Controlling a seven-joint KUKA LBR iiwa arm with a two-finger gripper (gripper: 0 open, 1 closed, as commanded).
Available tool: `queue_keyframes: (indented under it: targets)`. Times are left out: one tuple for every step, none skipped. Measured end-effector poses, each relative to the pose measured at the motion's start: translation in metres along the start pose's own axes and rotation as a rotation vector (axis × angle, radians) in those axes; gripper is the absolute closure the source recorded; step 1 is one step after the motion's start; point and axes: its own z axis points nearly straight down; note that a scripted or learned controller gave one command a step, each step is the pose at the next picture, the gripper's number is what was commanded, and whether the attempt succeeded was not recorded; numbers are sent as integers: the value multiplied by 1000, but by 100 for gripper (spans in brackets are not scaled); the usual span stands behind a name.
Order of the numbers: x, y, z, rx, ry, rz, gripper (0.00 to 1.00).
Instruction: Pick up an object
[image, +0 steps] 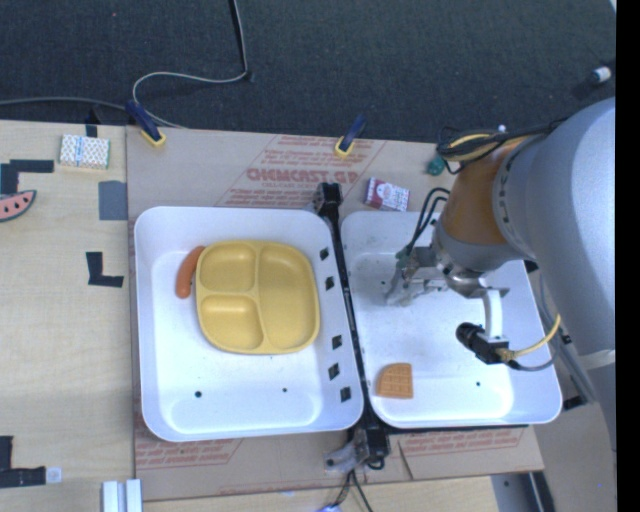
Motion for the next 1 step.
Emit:
queue_keyframes:
  targets:
    - [0,0,0,0,-1,0,0]
